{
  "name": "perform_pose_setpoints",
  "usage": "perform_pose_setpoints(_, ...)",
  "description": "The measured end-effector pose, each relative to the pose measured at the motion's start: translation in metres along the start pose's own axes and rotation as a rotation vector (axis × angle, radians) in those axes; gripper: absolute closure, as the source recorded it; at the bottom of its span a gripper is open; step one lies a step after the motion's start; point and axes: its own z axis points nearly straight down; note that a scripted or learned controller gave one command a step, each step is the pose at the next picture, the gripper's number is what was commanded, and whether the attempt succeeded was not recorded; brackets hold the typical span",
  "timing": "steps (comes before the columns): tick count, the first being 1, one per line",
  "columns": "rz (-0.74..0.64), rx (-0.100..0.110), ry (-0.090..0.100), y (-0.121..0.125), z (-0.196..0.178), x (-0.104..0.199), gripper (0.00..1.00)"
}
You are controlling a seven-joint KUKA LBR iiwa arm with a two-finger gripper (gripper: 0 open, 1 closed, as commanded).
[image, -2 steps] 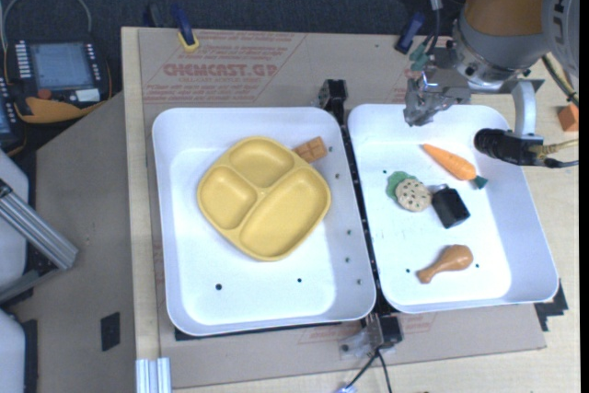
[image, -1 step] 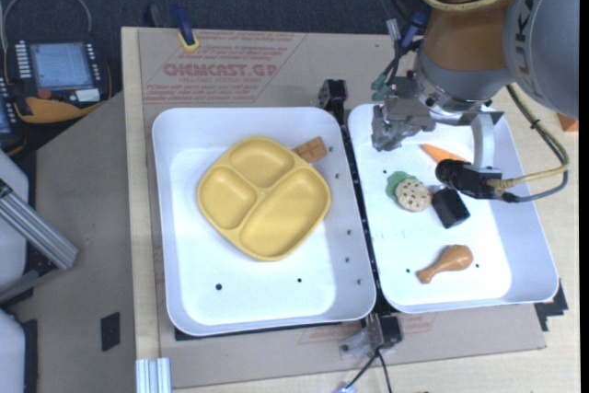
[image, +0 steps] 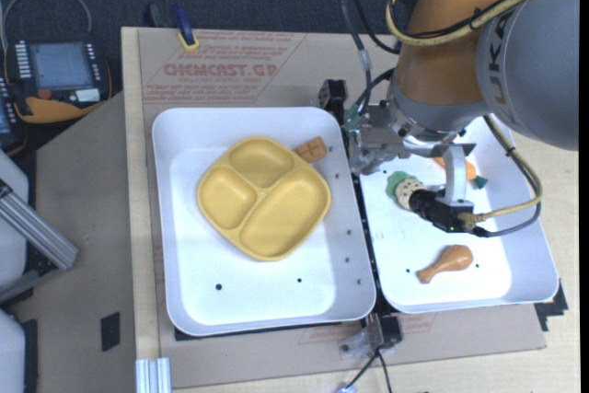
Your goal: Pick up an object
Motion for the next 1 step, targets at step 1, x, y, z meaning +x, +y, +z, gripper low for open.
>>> perform_pose_setpoints(1,-0.002,-0.001,0.000,-0.0343,-0.0022,0.0467,1.00)
